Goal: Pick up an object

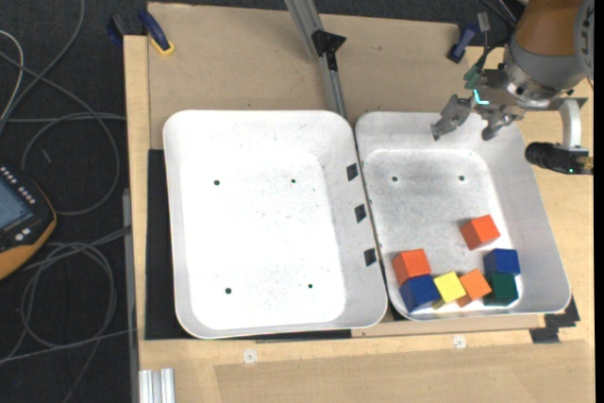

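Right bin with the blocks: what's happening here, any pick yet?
No pick yet. The tool hangs open over the far edge of the right bin, with nothing between its fingers. The blocks sit clustered at the near end: orange block a bit apart, then another orange block, blue block, yellow block and others. The left bin sits alongside.

Blocks (458, 277) crowd the right bin's (528, 193) near corner — left bin (189, 203) alongside.

No legible txt, labels or nos. anywhere.
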Available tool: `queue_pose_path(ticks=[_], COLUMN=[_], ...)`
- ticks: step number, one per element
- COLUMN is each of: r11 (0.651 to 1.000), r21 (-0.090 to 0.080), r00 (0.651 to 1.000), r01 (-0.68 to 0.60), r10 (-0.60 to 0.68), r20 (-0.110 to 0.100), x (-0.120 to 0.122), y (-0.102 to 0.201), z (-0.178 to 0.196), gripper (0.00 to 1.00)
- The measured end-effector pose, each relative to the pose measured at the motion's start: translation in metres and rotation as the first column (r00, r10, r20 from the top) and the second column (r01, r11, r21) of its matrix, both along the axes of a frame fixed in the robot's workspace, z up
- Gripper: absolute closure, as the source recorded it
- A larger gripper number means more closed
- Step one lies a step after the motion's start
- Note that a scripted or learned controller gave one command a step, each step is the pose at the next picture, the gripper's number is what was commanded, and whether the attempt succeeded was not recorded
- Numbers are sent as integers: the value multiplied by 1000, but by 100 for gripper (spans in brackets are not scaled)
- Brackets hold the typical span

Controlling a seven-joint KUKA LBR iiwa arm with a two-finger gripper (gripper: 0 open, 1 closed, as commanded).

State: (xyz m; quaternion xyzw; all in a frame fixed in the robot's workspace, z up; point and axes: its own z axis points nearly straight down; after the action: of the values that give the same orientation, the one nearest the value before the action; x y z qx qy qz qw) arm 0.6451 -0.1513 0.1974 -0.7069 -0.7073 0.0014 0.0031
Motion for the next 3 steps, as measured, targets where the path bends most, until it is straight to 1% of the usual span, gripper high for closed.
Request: queue_pose_path(ticks=[1, 2, 3], r11=[1000, 1000, 1000], r21=[-1, 0, -1], r00=[1000, 1000, 1000], r01=[-1, -1, 0], r10=[1, 1, 0], r20=[3, -1, -1], x=[1, 2, 1], y=[0, 11, 12], z=[3, -49, -101], gripper=[0, 0, 0])
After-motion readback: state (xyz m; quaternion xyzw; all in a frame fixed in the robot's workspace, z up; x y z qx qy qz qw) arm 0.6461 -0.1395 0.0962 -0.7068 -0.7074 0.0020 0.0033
